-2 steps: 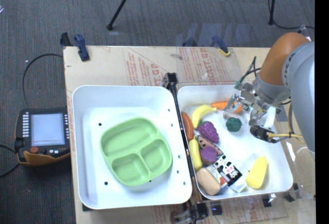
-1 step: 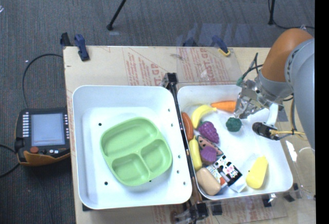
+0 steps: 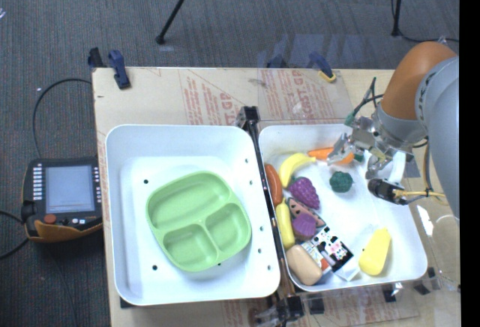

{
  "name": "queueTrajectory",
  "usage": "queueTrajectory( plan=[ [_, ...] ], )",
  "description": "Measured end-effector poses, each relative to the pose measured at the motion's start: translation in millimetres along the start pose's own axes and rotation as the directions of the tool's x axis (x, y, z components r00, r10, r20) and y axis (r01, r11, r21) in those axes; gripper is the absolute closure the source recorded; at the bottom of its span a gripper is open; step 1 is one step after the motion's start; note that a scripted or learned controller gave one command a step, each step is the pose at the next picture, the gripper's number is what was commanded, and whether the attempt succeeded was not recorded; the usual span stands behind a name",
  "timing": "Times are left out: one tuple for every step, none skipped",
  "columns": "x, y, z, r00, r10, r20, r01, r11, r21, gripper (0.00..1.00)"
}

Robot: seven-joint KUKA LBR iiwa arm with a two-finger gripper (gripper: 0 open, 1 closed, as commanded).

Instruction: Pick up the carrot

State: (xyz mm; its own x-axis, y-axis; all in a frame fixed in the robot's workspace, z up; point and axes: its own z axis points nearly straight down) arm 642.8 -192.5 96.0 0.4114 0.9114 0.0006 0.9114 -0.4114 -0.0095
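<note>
Camera view: carrot lies in right bin, near its 12 o'clock rim. Long axis runs 9 to 3 o'clock; leftward end tapers, right end goes under the claw. Claw fingers spread, straddling the carrot's right end; actual pinch unclear. Arm enters from 3 o'clock, wrist angled down-left. Banana sits just left; green plate in left bin.
</note>
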Motion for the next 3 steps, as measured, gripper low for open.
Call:
queueTrajectory(
  plan=[
    [0,0,-10,1.0,-0.001,-0.001,0.001,1.0,0.001,1.0],
    [0,0,-9,1.0,-0.002,0.0,0.002,1.0,0.002,0.0],
    [-3,2,10,0.993,0.121,-0.003,-0.121,0.993,0.009,0.0]
  ],
)
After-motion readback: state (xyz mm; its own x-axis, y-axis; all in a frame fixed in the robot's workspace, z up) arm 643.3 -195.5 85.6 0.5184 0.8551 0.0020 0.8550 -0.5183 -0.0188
